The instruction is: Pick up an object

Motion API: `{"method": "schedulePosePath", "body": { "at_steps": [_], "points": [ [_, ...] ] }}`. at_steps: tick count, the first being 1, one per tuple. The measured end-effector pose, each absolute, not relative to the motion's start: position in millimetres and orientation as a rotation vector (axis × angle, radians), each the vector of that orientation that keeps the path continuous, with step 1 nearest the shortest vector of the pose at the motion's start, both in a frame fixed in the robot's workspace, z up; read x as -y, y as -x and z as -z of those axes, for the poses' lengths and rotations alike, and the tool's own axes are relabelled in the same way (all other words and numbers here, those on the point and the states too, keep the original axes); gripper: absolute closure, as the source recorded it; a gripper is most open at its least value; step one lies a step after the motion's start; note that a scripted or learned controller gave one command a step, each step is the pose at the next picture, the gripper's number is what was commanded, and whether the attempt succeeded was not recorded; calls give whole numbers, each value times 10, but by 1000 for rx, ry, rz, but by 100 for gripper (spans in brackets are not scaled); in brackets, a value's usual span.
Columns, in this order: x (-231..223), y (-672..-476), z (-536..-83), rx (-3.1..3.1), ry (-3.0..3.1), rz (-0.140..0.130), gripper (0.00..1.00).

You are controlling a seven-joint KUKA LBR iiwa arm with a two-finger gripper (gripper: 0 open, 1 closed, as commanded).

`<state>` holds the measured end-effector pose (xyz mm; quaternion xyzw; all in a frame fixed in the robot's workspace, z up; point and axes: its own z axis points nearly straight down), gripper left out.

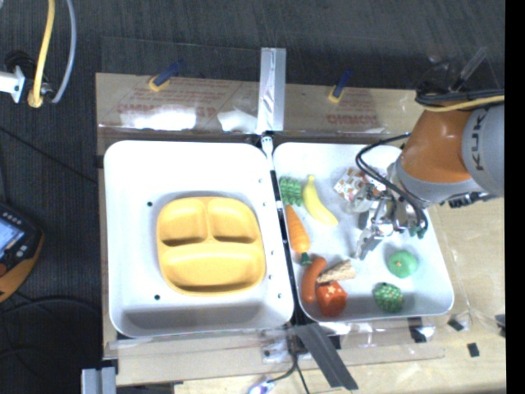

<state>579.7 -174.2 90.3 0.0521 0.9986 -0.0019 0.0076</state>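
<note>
Fingers (368, 240) apart, pointing down; right bin (439, 277).

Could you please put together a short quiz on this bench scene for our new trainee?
1. True or false: the yellow tray lies in the same bin as the banana.
2. Which item lies nearest the gripper?
A. the carrot
B. the green apple
C. the tomato
3. Fill in the missing word: the carrot lies along the ______ edge of the right bin, beside the divider.

Key
1. False: the tray sits in the left bin, the banana in the right one.
2. B
3. left
</note>
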Motion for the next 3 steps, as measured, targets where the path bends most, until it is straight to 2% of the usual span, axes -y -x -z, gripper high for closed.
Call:
{"method": "schedulePosePath", "body": {
  "at_steps": [1,2,3],
  "points": [
    [2135,-5179,-934,-3113,-31,-6,0],
    [1997,-6128,-894,-3113,-378,2,0],
    [1324,-6099,-901,-3116,-295,3,0]
  ]
}}
